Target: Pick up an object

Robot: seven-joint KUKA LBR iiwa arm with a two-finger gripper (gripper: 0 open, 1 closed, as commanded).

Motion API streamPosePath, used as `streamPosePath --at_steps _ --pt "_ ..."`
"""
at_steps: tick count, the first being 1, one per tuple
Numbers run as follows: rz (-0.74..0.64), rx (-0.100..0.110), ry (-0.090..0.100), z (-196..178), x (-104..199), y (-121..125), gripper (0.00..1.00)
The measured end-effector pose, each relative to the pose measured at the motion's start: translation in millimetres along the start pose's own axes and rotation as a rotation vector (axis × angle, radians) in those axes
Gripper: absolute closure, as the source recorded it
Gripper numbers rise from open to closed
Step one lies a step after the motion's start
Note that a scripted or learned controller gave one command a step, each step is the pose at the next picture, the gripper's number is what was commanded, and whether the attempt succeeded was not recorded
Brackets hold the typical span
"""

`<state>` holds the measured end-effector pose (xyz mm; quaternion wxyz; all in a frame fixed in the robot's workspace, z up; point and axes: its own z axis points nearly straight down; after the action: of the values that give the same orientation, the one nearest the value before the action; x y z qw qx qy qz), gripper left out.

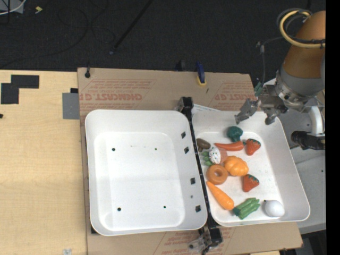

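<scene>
Right bin [297, 195] holds every candidate object, clustered in its left and lower half. Dark green rounded piece [234, 132] sits uppermost, nearest the gripper [258, 112]. Just below it: red chili [230, 146] lying crosswise, strawberry [253, 146] at its right end. Brown piece [203, 143] and white speckled egg-shaped piece [214, 155] against the left wall. Centre: orange pepper-like piece [237, 167] touching a brown ring doughnut [217, 173]. Second strawberry [250, 182] lower right of those. Carrot [220, 195] runs diagonally toward the front; green vegetable [246, 207] and white egg [273, 208] near the front rim.

Gripper hangs over the bin's back rim, fingers spread apart, nothing between them, well clear of the objects.

Left bin [101, 142] shows bare white floor with small dark holes. Both bins rest on cardboard [138, 92]; black clips [186, 104] along the shared divider.
</scene>
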<state>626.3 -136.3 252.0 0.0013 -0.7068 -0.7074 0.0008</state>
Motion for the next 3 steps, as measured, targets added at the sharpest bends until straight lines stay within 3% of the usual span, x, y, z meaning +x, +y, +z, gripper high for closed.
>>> streamPosePath --at_steps 1,2,3 --pt "0.004 0.011 0.000 118.7 -51.4 -18.6 0.00" --pt "-0.001 -0.006 0.005 161.2 -58.0 1.7 0.00" --pt "-0.001 -0.014 0.002 145.6 -59.0 3.8 1.00"
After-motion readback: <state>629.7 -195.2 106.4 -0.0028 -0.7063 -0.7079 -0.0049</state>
